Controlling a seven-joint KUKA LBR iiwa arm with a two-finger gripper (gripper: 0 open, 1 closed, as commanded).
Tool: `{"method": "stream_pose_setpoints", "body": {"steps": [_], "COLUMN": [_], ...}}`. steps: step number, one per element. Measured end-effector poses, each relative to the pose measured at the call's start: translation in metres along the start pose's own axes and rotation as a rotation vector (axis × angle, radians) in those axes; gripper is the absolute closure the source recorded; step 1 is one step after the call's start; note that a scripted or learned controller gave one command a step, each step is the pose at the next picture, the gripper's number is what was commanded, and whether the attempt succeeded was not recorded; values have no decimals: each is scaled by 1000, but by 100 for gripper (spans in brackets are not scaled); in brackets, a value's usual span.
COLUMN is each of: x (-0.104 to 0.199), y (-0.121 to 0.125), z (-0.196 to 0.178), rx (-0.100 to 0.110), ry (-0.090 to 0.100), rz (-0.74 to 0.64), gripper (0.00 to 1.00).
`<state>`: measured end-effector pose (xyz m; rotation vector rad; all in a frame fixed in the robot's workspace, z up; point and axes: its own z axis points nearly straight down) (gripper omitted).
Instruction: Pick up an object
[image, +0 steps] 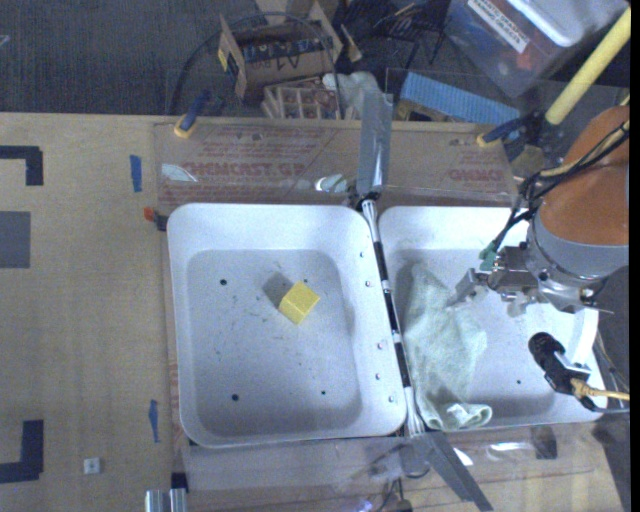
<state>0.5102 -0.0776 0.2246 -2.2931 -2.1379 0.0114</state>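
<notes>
Nearest the camera, strips of grey tape (440, 462) lay crossed on the bench, just in front of the cloth. The cloth (440, 340), a crumpled pale greenish-white rag, lay in the right bin (500, 225). It was bunched against that bin's left wall, and its rolled end (462, 412) reached the near left corner.

Left of the cloth, across the touching rims, the left bin (200, 240) held a single yellow block (299, 302). The block sat tilted on the floor, near the middle of the bin and well apart from the cloth.

Just beside the cloth's far right edge hung the gripper (475, 288), pointing toward it from the right. Nothing could be seen in its grasp. How wide it stood could not be told, nor whether it touched the fabric. Behind it rose the arm (590, 215), grey with its orange band, right of the cloth.

Farther back than the cloth, a printed cardboard sheet (270, 165) lay flat against the far rims of both bins. A blue clamp (192, 114) sat at its far left corner. Beyond that, far left of the cloth, stood an open cardboard box (280, 50).
</notes>
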Motion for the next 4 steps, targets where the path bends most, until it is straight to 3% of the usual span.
{"method": "stream_pose_setpoints", "body": {"steps": [1, 2, 3, 4], "x": [-1, -1, 5, 5], "y": [1, 1, 35, 36], "z": [-7, -7, -2, -10], "rx": [2, 2, -9, -8], "ry": [-2, -2, -2, -4], "rz": [1, 1, -124, -126], "gripper": [100, 0, 0, 100]}}
